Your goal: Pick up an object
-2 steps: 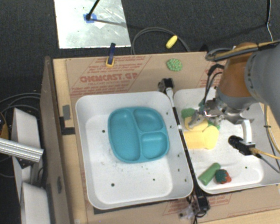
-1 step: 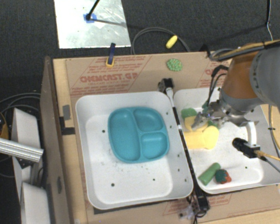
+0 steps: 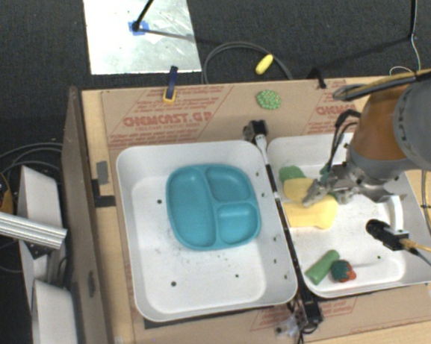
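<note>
Two shallow white bins sit side by side on the bench. The left bin (image 3: 140, 211) holds a teal divided plate (image 3: 211, 205), lying flat near its middle. The grey arm reaches in from the right, and its gripper (image 3: 323, 189) is low over the upper left part of the right bin (image 3: 374, 273). Just under and beside the gripper lies a yellow lump (image 3: 317, 216), close to the wall between the bins; the gripper looks to be touching its top edge. From where I stand I cannot tell whether the gripper is open or closed, or whether it has hold of anything. A small green piece (image 3: 291, 174) lies just above the yellow lump. Toward the near edge of that bin lies a green cylinder (image 3: 321, 267), tilted, with a little red and green thing (image 3: 343, 270) right beside it.
</note>
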You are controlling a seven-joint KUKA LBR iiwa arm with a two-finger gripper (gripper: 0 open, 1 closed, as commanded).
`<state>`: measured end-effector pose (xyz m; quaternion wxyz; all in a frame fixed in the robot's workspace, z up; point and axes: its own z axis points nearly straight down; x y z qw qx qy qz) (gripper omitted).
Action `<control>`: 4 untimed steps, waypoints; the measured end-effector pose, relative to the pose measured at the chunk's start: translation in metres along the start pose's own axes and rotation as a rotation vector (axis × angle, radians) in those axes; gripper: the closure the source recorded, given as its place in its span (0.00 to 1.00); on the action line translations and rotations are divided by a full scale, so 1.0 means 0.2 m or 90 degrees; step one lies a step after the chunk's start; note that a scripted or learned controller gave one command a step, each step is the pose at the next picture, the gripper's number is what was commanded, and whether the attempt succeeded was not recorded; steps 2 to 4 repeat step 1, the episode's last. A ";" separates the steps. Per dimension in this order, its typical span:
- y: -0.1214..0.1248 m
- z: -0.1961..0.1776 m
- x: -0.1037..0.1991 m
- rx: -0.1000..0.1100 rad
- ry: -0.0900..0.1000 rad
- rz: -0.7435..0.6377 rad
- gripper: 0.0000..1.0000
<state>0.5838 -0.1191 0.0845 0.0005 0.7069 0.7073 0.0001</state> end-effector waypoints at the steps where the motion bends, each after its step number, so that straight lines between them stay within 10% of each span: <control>1: 0.01 -0.07 0.00 -0.006 -0.001 0.000 1.00; 4: 0.01 -0.07 0.00 -0.006 -0.001 0.000 1.00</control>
